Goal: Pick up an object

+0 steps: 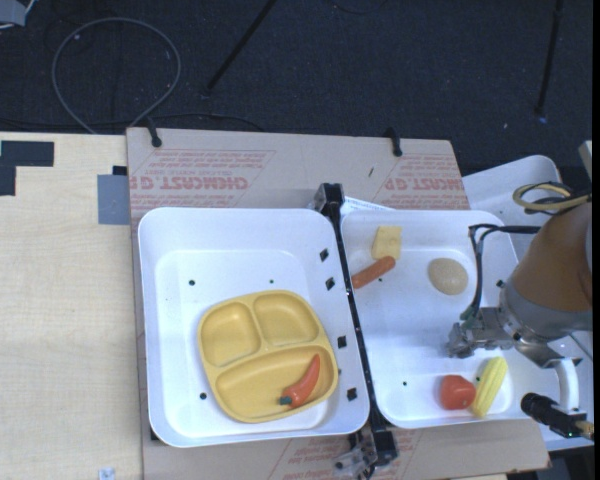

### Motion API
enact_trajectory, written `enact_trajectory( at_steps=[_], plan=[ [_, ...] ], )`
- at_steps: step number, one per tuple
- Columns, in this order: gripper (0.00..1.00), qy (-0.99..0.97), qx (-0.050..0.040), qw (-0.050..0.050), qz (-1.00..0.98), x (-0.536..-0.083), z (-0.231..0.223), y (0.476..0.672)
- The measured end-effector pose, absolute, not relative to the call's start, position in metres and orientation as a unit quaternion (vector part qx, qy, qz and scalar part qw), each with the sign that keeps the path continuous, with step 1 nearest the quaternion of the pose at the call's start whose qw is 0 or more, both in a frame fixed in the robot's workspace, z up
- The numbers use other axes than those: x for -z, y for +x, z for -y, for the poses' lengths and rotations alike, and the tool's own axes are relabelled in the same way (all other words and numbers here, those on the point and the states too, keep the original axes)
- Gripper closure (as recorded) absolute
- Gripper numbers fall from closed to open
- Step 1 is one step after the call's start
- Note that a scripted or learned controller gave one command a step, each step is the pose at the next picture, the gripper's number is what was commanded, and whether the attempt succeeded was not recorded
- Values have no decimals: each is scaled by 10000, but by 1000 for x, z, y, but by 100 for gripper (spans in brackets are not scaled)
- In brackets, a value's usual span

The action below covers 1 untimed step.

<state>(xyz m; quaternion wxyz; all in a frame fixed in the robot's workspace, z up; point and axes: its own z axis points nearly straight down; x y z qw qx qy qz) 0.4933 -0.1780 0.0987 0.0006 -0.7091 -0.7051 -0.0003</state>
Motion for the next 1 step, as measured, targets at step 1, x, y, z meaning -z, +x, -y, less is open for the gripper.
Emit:
enact_trajectory(
  at_steps=[1],
  plan=[
    [100,-7065,2,1,7077,-144,173,488]
  ],
)
